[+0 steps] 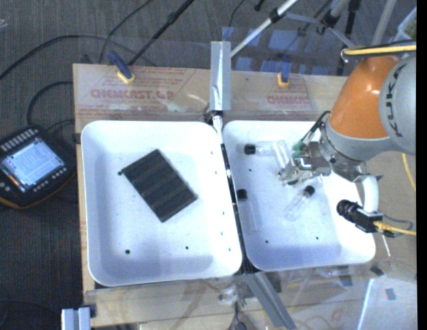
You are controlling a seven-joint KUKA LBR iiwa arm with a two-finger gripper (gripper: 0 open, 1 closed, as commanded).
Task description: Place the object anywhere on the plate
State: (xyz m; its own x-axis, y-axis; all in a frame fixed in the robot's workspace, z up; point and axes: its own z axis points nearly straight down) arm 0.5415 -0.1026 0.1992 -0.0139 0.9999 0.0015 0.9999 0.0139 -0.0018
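Observation:
The plate point(159, 184) is a dark ribbed rectangle lying askew in the middle of the left bin point(103, 253). In the right bin point(351, 253) lie two clear vials with black caps. One vial point(265, 148) rests near the far wall, cap to the left. The other vial point(300, 201) lies tilted near the bin's middle, cap up and to the right. My gripper point(290, 173) hangs low over the right bin between the two vials, close to both. Whether it touches either one is unclear.
A small black piece point(241, 194) sits by the right bin's left wall. The ridge between the bins point(229, 177) separates gripper and plate. The arm's orange band point(361, 102) and a black cable fitting point(351, 210) overhang the right bin's right side. A pendant point(31, 165) lies left of the bench.

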